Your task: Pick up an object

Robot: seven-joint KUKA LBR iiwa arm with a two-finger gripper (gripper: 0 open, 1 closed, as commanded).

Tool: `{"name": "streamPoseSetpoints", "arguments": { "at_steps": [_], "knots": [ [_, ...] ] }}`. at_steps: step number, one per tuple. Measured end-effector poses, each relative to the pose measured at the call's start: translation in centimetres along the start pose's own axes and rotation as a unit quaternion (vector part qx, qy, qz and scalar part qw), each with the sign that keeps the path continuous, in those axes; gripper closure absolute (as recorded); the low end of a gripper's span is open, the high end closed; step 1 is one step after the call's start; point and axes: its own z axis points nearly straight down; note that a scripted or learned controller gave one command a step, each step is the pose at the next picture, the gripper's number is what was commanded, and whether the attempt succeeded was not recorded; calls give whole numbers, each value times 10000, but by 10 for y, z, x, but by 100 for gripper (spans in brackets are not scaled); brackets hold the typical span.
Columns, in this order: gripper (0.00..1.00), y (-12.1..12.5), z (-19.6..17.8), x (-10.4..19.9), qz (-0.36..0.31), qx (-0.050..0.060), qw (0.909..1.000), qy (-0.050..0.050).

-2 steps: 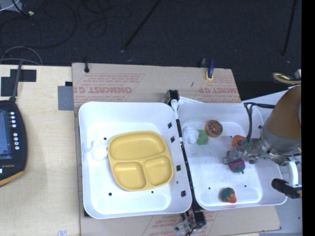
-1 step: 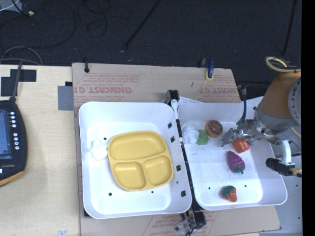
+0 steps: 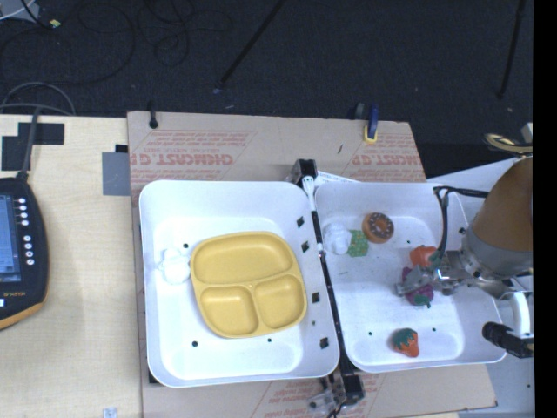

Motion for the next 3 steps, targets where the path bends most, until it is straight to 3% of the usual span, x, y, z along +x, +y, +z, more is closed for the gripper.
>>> {"name": "streamPoseSetpoints", "arguments": {
  "at_steps": [1, 2, 3],
  "knots": [
    [0, 55, -1, 0, -17, -48, 10000, -14],
    [100, 53, -12, -1, 8, -28, 10000, -4],
    [100, 68, -115, 56, -35, -78, 10000, -11]
  ]
}}
